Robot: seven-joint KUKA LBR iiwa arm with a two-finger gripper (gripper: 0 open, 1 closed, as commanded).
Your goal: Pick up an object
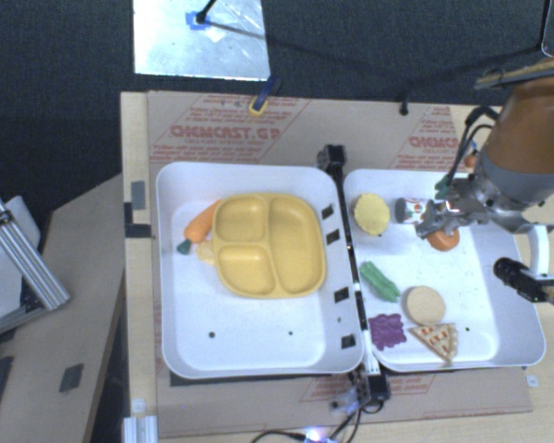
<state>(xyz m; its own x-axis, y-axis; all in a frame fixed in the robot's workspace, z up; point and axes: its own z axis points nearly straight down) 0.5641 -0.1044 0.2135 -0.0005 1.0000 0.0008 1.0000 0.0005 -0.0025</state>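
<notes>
My gripper (436, 221) hangs low over the upper part of the right bin (512, 340). An orange round toy (444, 240) lies right beneath it, partly covered by the gripper, and I cannot see whether the two touch. Just left of the gripper sits a small red-and-white can (408, 210). Further left is a yellow lemon (371, 213). Lower in this bin lie a green pickle (380, 281), a tan cookie (424, 304), purple grapes (386, 329) and a pizza slice (436, 340).
The left bin (258, 340) holds a yellow divided plate (263, 245) with a carrot (201, 221) at its upper left edge. A ridge with black clips (346, 257) separates the bins. A black fitting (522, 280) sticks over the right bin's right side.
</notes>
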